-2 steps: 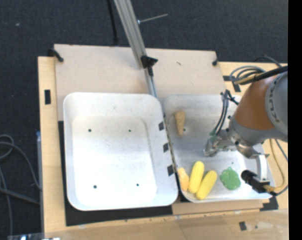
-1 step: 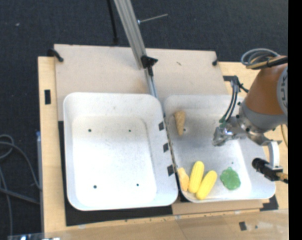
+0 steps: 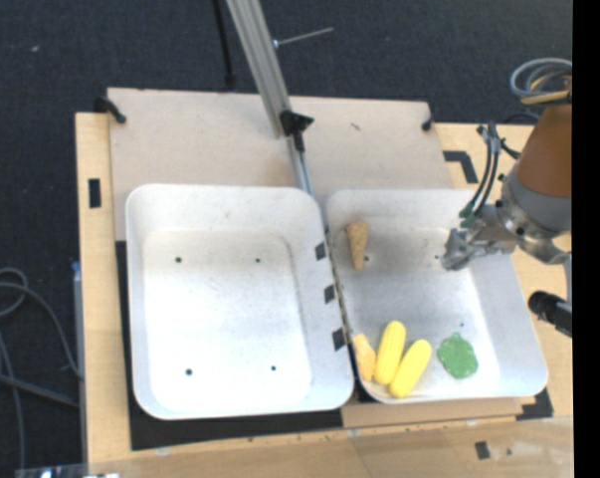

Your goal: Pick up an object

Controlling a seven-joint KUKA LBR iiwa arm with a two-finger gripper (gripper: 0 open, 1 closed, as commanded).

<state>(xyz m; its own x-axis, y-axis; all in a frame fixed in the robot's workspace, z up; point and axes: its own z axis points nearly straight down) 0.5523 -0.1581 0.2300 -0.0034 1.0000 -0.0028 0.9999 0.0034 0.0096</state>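
Camera view: two shallow white plastic bins side by side on a tan wooden bench. Left bin has its floor bare. Right bin holds everything: a tan cone-shaped object near the upper left, close to the shared wall, long axis roughly up-down in frame, narrow tip toward the near side. Along the near rim, left to right: a small orange piece against the shared wall, two yellow corn-like cylinders touching side by side, long axes tilted up-right, then a green lumpy round object just beside them. Middle of the right bin's floor is open. The grey two-finger gripper hangs over the right bin's upper right part, apart from all objects; nothing between its fingers; how wide they stand I cannot tell.
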